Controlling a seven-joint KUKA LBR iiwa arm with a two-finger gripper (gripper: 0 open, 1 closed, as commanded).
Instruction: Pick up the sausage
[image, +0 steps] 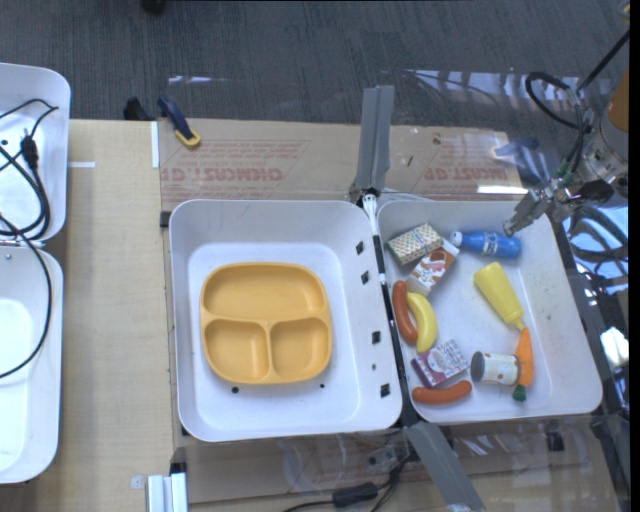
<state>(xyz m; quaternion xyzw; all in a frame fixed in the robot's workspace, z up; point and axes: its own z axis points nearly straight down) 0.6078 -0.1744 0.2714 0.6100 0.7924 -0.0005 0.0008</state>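
Although the task names one sausage, two reddish pieces in the right bin (556, 300) could answer to it. One, the curved sausage (402, 311), lies pressed against the banana (425, 320) on the side away from the arm, with its long axis running alongside the banana's. The other, the straight sausage (441, 393), lies below the banana by the bin's near rim, with its long axis along that rim.

The gripper (521, 218) hangs well beyond the banana, up and to the camera's right, just past the blue bottle (486, 243) at the bin's far edge. From there both candidates lie down and to the camera's left, across the bin. My judgement is that the straight one is the easier grasp, since it has free room on its rim side, though the small box (440, 361) sits close above it. The curved one leaves little gap on the banana side.

Whether the gripper is spread or pressed together I cannot tell: it is small, slanted and blurred against cables and glare. Nothing can be seen held in it. The arm itself is cut off by the picture's edge.
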